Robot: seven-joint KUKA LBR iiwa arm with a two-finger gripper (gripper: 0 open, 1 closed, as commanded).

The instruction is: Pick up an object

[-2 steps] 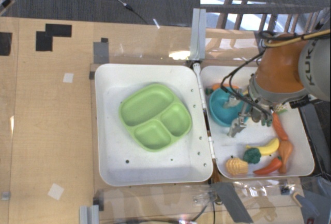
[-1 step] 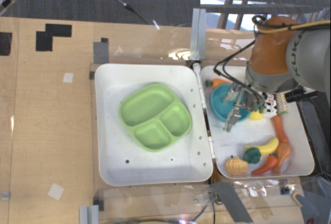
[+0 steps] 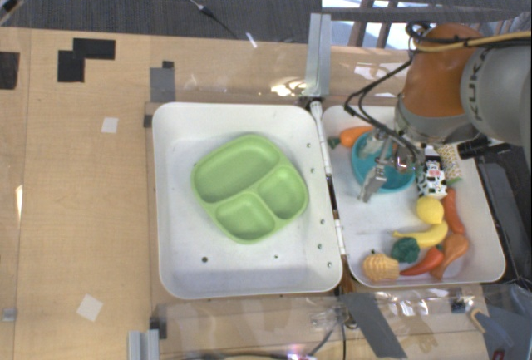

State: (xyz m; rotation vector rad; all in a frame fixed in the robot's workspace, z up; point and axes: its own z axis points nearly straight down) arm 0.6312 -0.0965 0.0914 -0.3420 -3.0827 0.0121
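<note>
My gripper (image 3: 384,175) hangs low over the right bin (image 3: 353,225), at the left side of a teal bowl (image 3: 366,160). Its fingers look apart, and I see nothing held between them. The arm covers much of the bowl. An orange carrot (image 3: 356,135) lies just behind the bowl. To the right of the gripper are a black-and-white cow toy (image 3: 432,176) and a yellow lemon (image 3: 430,209). Nearer the front lie a banana (image 3: 424,235), a green broccoli piece (image 3: 406,249), a red pepper (image 3: 420,264) and a corn cob (image 3: 381,268).
The left bin (image 3: 179,267) holds a green divided plate (image 3: 249,186). A red-orange vegetable (image 3: 455,221) and an orange piece (image 3: 455,249) lie along the right bin's right wall. Bare bin floor shows left of the banana. A metal post (image 3: 318,51) stands behind the bins.
</note>
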